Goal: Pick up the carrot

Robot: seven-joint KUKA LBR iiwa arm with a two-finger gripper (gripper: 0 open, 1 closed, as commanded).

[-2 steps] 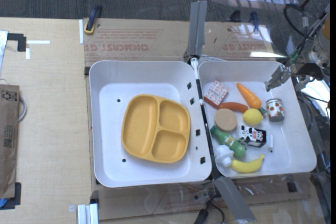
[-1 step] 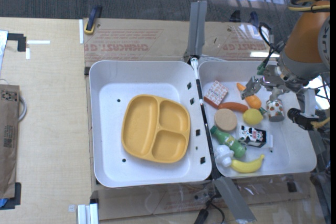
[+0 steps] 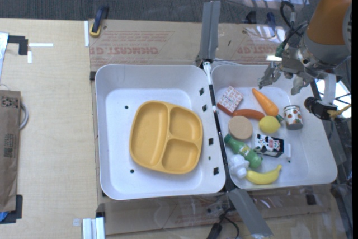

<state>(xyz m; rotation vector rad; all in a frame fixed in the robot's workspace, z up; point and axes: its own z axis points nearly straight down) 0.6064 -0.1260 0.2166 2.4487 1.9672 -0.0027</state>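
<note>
The orange carrot (image 3: 264,101) lies slantwise in the far middle of the right bin (image 3: 319,168), its green stub pointing toward the lemon. My gripper (image 3: 282,82) hangs just behind and to the right of the carrot, over the bin's far side. Its two fingers (image 3: 269,78) are spread apart with nothing between them, so it is open. The orange-banded arm comes in from the upper right.
Crowded around the carrot are a red-and-white box (image 3: 229,99), a red sausage (image 3: 248,114), a round biscuit (image 3: 241,127), a lemon (image 3: 269,124), a small can (image 3: 292,116), a green bottle (image 3: 244,149), a cow-print carton (image 3: 271,144) and a banana (image 3: 263,176). A yellow divided plate (image 3: 166,136) lies in the left bin (image 3: 109,120).
</note>
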